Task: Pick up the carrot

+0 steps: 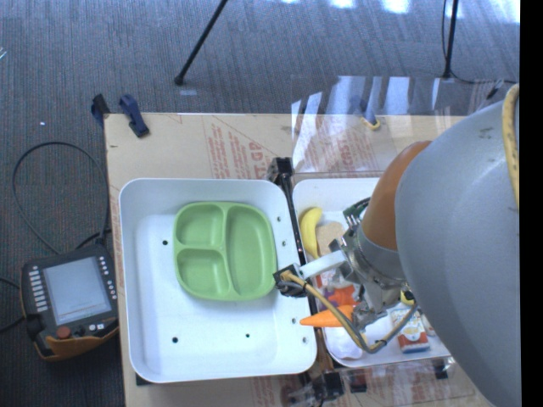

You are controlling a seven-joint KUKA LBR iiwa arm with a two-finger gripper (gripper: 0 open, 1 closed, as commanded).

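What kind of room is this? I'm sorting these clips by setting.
Probably a robotics lab: a teach pendant lies on the carpeted floor, tripod legs stand behind the bench, and two white bins sit on a board.

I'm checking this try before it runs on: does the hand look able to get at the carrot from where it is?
Probably yes. The hand hangs right over the carrot in the right bin, and the carrot's pointed end lies bare. The banana sits apart, out of the way.
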